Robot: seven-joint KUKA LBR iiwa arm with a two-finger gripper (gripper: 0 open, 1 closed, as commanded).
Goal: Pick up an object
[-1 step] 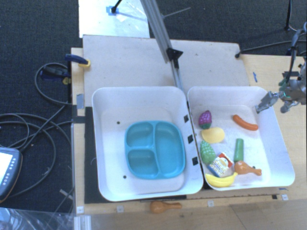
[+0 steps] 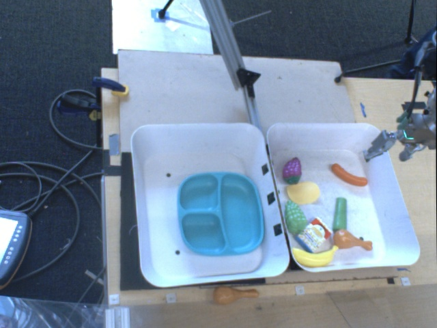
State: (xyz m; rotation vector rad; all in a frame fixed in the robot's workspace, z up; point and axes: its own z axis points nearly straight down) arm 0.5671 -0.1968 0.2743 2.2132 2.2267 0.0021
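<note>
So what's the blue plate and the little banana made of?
The blue plate looks like smooth moulded plastic: one even turquoise colour with rounded dividers. The banana is probably toy plastic too, with flat bright yellow colour and a slight sheen, though it's too small to be sure.

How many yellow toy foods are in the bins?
2, both in the right bin: a yellow lemon near its left wall, and a banana at its front edge. Others may hide under the pile.

Toys [image 2: 311,214] crowd right bin's [image 2: 389,183] left; its right lies open.
</note>
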